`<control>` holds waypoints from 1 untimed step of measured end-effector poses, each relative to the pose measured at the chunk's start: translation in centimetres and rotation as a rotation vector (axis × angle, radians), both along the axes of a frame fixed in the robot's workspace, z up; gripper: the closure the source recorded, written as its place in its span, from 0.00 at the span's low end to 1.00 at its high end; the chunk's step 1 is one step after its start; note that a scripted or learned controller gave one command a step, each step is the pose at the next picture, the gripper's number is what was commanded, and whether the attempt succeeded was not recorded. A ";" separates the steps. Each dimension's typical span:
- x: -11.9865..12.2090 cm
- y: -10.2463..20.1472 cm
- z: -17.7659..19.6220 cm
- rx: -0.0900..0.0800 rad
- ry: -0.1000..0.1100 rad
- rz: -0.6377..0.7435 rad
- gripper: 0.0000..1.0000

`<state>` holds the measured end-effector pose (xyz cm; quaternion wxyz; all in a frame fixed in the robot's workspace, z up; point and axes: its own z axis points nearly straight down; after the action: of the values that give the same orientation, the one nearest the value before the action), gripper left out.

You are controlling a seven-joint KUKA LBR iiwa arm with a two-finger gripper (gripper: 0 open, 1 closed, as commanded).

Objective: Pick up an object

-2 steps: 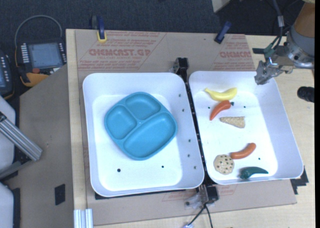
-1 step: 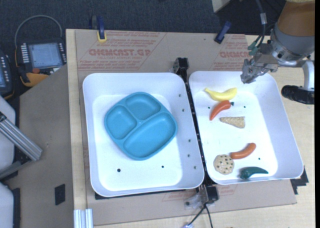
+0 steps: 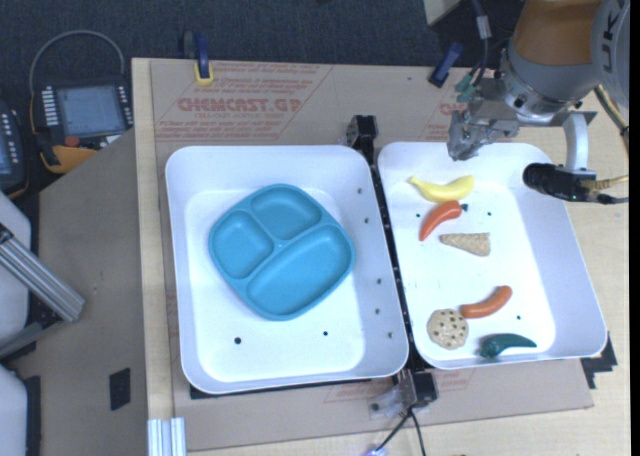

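While my arm comes in from the right, the far left of the bench is the hardest part to read: a small grey handheld screen unit (image 3: 88,110) ringed by a black cable sits off the cardboard, and a slanted metal rail (image 3: 38,272) is cut off by the picture's edge. Next comes the left shallow white bin (image 3: 190,244), which holds a blue plastic divided plate (image 3: 282,250) with three compartments, lying flat near the bin's middle. A row of black clips runs down the seam where this bin meets the right shallow white bin (image 3: 570,264). In that right bin lie six small toy foods, all apart from one another except at the top: a yellow banana (image 3: 443,187), with a red chilli pepper (image 3: 440,219) just below it, then a tan wedge-shaped piece (image 3: 467,242), an orange-red sausage (image 3: 487,302), a round speckled cookie (image 3: 447,328), and a dark green pepper (image 3: 505,345) near the front rim. My gripper (image 3: 467,144) hangs over the back rim of the right bin, above and slightly right of the banana, touching none of the foods. Its fingertips blur into dark metal from this angle, so I cannot tell how far apart they stand, and nothing shows between them.
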<state>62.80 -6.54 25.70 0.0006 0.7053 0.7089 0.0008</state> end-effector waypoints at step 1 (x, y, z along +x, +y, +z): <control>0.4 6.1 -1.4 0.002 0.005 0.001 1.00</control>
<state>63.25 -0.40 24.33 -0.0019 0.7050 0.7092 -0.0005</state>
